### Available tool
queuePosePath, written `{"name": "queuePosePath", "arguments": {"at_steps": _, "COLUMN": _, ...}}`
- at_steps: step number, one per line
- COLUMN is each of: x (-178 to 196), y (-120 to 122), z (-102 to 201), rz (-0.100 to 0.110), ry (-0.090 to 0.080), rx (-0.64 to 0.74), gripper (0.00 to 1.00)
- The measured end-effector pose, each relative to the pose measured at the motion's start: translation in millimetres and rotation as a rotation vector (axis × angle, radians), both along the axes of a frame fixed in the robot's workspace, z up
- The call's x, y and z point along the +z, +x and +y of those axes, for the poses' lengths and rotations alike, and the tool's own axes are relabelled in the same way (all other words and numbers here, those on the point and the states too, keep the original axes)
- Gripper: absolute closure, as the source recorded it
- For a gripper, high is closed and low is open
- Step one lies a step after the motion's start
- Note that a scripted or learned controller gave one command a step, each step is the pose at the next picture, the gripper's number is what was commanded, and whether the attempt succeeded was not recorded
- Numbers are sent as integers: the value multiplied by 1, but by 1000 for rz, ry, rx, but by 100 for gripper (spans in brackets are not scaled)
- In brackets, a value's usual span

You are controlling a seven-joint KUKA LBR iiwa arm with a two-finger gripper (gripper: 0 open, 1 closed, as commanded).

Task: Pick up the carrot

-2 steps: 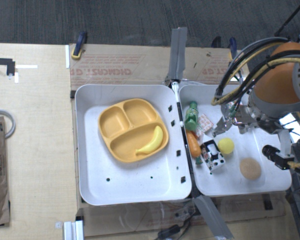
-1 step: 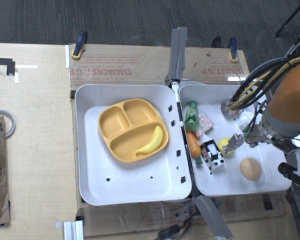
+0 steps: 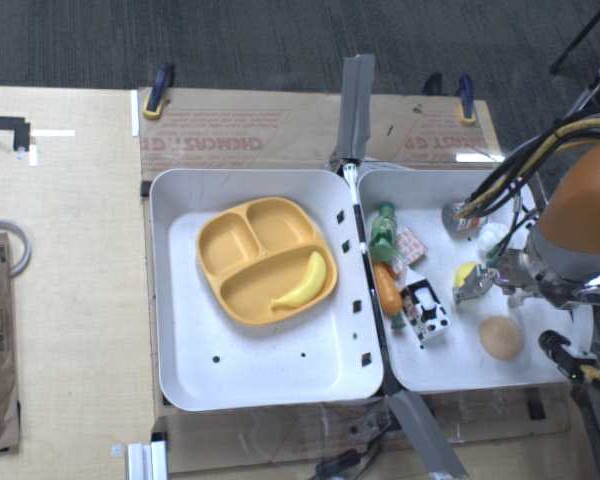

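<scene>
A: How far along is this? Is the carrot (image 3: 386, 290) up yet?

B: No; by the look of it nothing of the lift is done; the carrot lies flat on the floor of the right bin (image 3: 460, 368), hard against that bin's left wall, just below the green bottle (image 3: 382, 230) and just beside the small black-and-white toy (image 3: 426, 312); nothing is touching it from above.

A: And the gripper (image 3: 477, 280)?

B: It sits over the right half of the same bin, at the end of the arm (image 3: 578, 208) that comes in from the right; its tip is close to a small yellow thing (image 3: 467, 271), and whether it touches it I cannot tell; I cannot tell either how far apart the fingers stand, nor whether they have hold of anything; they are too small and too cluttered with cables to read.

A: So where is the carrot relative to it?

B: To the gripper's left in the picture and a little lower down; apart from it, with the toy between the two; the brown ball (image 3: 500, 337) lies below the gripper, away from the carrot.

A: What is left, then?

B: Everything, I would judge; the reach across to the left wall, the closing on the carrot, the lift; the wall and the toy crowd it on both sides, so the approach looks tight; the yellow plate (image 3: 230, 258) with its banana (image 3: 302, 282) in the left bin (image 3: 180, 318) plays no part.
</scene>
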State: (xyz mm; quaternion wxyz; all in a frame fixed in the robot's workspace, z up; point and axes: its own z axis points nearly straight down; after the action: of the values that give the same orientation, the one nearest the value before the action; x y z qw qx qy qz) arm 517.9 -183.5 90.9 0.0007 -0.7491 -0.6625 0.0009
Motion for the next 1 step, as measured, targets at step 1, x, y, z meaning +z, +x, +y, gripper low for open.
{"name": "queuePosePath", "arguments": {"at_steps": 1, "x": 0, "y": 0, "z": 0, "rz": 0, "ry": 0, "rx": 0, "gripper": 0}}
